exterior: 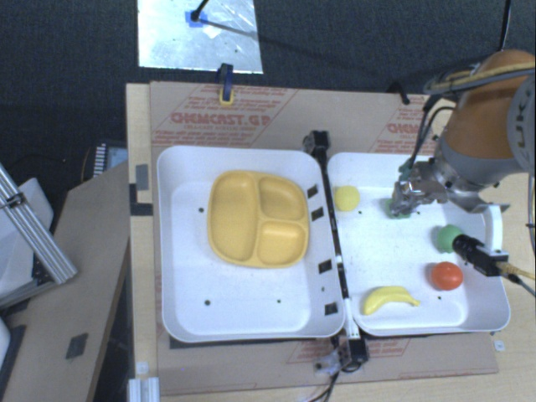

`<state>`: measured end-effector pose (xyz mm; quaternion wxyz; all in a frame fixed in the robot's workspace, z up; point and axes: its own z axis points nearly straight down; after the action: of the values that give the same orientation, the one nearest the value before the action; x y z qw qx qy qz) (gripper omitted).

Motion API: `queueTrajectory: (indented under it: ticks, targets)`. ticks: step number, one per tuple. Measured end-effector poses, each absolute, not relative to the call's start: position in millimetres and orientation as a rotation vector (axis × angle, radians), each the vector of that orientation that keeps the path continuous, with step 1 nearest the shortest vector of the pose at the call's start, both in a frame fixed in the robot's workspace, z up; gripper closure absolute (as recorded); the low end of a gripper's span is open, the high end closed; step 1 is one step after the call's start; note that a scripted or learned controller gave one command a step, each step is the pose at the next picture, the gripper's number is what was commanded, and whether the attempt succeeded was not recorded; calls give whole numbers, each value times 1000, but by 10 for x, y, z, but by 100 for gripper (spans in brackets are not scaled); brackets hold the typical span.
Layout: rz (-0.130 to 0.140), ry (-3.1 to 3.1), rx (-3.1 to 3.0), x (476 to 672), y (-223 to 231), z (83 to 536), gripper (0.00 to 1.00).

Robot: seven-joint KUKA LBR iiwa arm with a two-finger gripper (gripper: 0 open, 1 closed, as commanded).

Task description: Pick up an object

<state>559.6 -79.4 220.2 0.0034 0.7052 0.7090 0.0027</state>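
The right bin [368, 254] holds a small yellow ball [346, 197] near its left wall, a yellow banana [388, 299] at the front, a red-orange ball [446, 275] and a green ball [446, 236] at the right. My gripper [404, 204] hangs low over the bin's back middle, to the right of the yellow ball and apart from it. Nothing shows between its fingers.
The left bin [180, 291] carries a yellow divided plate [255, 218]. A black divider strip [328, 224] runs between the bins. The arm's grey and orange body [490, 132] covers the right bin's far right corner. Cardboard lies under both bins.
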Motion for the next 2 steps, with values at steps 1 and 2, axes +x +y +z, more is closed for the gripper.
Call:
queueTrajectory:
  ticks: [1, 2]
  targets:
    - [5, 2224, 2213, 5611, -795, 2529, 100]
    - [3, 2232, 2211, 5520, -270, 2519, 100]
